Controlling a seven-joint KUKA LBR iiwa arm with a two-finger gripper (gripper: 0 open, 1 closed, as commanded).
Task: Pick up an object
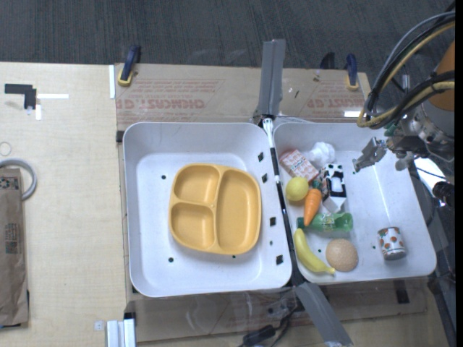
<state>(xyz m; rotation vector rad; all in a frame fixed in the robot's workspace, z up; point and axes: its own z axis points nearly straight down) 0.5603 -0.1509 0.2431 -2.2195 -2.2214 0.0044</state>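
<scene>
The right bin (416, 194) holds a heap of toy food along its left side: a pink packet (298, 163), a white crumpled piece (322, 152), a black-and-white figure (334, 181), a lemon (296, 189), a carrot (312, 205), a green bottle (333, 223), a banana (311, 254) and a brown bun (342, 254). A small printed can (391, 243) stands alone at the front right. My gripper (383, 157) hangs above the bin's back right part, open, with nothing between its fingers. It is apart from every object.
The left bin (145, 215) carries a yellow divided plate (215, 210). A grey divider (272, 78) runs between the bins at the back. Cables (405, 56) and the arm crowd the right edge. Bare bin floor lies between the heap and the can.
</scene>
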